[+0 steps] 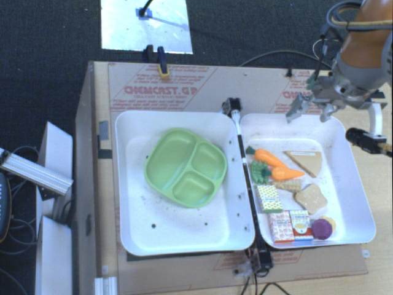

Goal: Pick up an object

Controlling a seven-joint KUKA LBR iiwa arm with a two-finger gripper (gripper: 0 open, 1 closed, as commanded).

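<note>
My gripper [310, 111] hangs over the back rim of the right bin [356, 183], open, with nothing between its fingers. Below it in that bin lie two orange carrots [271, 158], a green leafy piece [261, 173], a triangular toast [306, 161], a bread slice [311, 197], a green patterned box [269, 198], a red carton [280, 227], a small juice box [299, 222] and a purple ball [321, 228]. All of these sit nearer the front than the gripper.
The left bin [141, 226] holds a green divided plate [186, 166]. A black divider [244, 171] runs between the two bins. A clamp [161, 60] stands at the bench's back edge, and a cable crosses behind the right bin.
</note>
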